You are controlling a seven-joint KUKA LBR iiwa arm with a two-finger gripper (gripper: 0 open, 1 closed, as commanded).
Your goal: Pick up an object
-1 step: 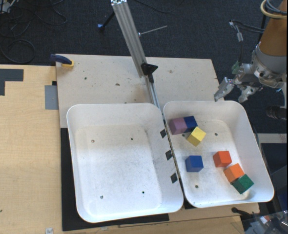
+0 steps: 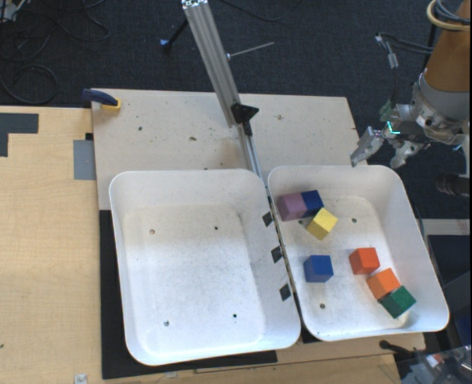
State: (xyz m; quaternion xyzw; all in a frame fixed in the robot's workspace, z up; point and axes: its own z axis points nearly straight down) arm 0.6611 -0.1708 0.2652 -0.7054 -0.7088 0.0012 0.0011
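Camera view has our gripper [image 2: 382,145] above the right bin's [image 2: 416,214] far rim, fingers spread, holding nothing. We'd pick the lone blue cube [image 2: 318,268] mid-bin — well apart from the others — and descend straight, jaws straddling two flat sides.

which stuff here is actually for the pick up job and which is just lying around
For the job:
- purple cube
- dark blue cube
- yellow cube
- blue cube
- red-orange cube
- orange cube
- green cube
- right white bin
- two-finger gripper

Just lying about:
- left white bin
- blue-and-yellow clamp
- slanted aluminium bar
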